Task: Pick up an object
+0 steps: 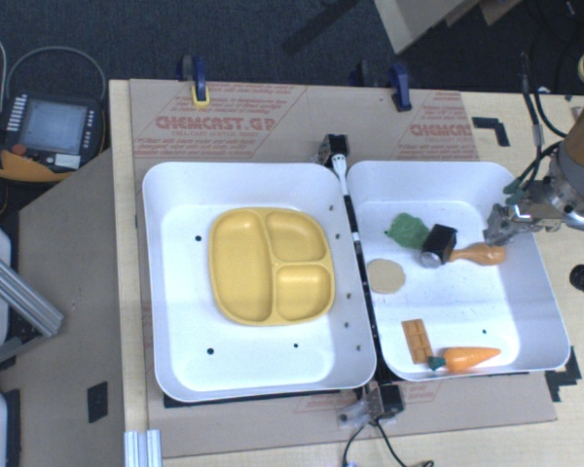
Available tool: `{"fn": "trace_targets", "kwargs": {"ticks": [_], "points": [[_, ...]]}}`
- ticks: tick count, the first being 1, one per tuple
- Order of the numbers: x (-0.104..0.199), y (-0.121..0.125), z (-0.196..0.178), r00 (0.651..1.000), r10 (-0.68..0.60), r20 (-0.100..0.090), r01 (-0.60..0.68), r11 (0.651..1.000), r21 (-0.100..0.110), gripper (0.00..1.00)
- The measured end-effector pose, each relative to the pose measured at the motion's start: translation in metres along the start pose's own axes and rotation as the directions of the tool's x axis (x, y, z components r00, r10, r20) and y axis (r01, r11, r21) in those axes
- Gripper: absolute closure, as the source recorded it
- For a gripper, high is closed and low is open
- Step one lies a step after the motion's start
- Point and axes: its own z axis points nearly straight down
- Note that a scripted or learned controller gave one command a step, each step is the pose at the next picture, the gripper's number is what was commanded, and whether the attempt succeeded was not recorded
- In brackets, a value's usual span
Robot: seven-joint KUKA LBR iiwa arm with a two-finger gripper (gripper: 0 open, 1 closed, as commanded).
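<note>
Camera view puts your gripper (501,224) low at the right bin's (550,305) far edge, beside the orange-handled tool (459,251). Grip state: can't tell. Carrot (467,358) sits apart near the front wall, likely the easier pick.

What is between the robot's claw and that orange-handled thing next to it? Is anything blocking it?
Nothing visible is in the way. The gripper sits at the right bin's right side, just above the tip of the orange-handled tool. The tool's black head lies farther left, beside the green piece.
</note>
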Motion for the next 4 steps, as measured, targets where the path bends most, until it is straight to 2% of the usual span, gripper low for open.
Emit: {"fn": "trace_targets", "kwargs": {"ticks": [1,2,4], "points": [[0.045,0.006,0.006,1.0,-0.004,-0.005,0.004,1.0,0.008,1.0],[0.093,0.001,0.009,1.0,-0.005,-0.006,0.005,1.0,0.009,1.0],[0.208,-0.001,0.001,1.0,-0.006,-0.005,0.006,1.0,0.005,1.0]]}}
